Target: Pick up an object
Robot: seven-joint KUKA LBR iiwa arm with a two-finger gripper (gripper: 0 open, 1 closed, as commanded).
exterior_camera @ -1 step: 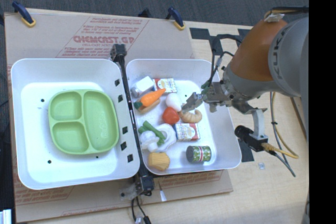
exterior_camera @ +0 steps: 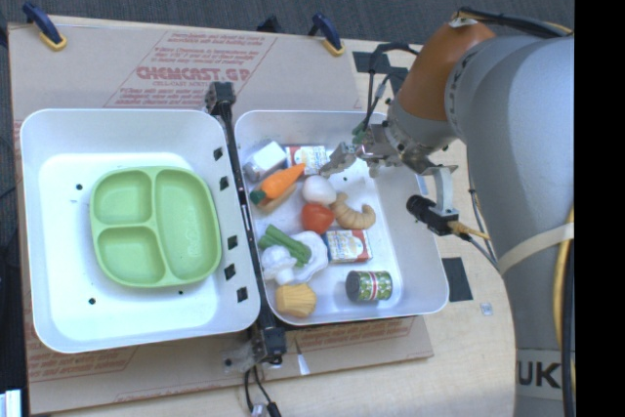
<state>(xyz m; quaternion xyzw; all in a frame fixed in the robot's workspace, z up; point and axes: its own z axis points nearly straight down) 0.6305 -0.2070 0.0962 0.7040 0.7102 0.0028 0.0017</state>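
Observation:
The right bin (exterior_camera: 422, 254) holds several toy foods: a carrot (exterior_camera: 281, 183), a white ball (exterior_camera: 318, 189), a croissant (exterior_camera: 354, 213), a red tomato (exterior_camera: 316, 218), a green vegetable (exterior_camera: 285, 244), a yellow lemon (exterior_camera: 296, 299), a green-labelled can (exterior_camera: 368, 285) and a small red packet (exterior_camera: 348, 246). My gripper (exterior_camera: 344, 158) hangs over the bin's back part, just right of a red-and-white carton (exterior_camera: 309, 156) and above the white ball. Nothing is visibly held in it.
The left bin (exterior_camera: 39, 210) carries a green divided plate (exterior_camera: 156, 227). A black hinge strip (exterior_camera: 234, 200) runs between the bins. A white box (exterior_camera: 266, 156) lies at the right bin's back left. Cardboard (exterior_camera: 195, 63) and blue clamps (exterior_camera: 327, 32) lie behind.

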